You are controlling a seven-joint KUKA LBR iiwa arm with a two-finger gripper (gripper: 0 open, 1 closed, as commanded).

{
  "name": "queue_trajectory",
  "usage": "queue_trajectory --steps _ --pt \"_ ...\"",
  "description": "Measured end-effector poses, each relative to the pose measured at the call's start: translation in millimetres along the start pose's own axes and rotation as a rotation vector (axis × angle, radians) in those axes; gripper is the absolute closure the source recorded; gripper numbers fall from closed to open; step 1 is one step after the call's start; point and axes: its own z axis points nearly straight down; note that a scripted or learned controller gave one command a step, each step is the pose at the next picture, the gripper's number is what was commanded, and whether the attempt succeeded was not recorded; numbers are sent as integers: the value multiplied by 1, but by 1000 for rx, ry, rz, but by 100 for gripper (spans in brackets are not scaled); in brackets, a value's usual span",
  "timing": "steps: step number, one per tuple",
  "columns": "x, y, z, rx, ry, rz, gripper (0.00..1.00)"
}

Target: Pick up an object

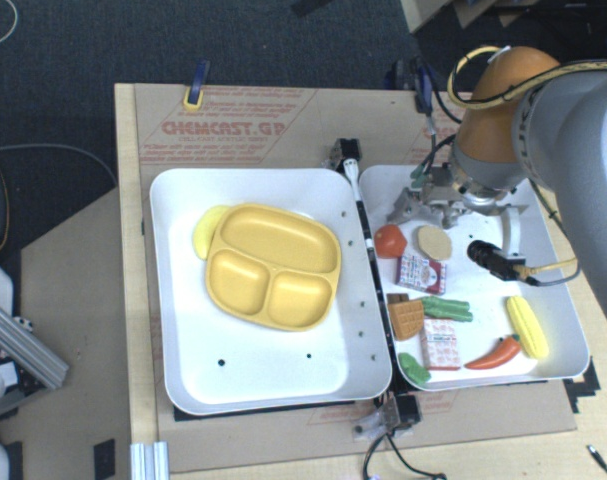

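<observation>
Gripper over crowded right bin, grasp target uncertain

The gripper (451,206) hangs low at the right bin's (573,353) far end, just beside the tomato (390,240) and the tan round piece (434,242); I cannot tell how it is set. With toys packed close, it could likely nudge a neighbour or glance off the round tomato. Nearer lie a red-and-white packet (420,273), green bean (446,309), waffle (407,318), corn cob (526,326) and chili pepper (495,353). The left bin (183,358) holds a yellow divided tray (272,266).
</observation>
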Motion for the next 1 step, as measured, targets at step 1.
queue_trajectory --steps 1 --pt "0 2 -15 -8 -1 1 100"
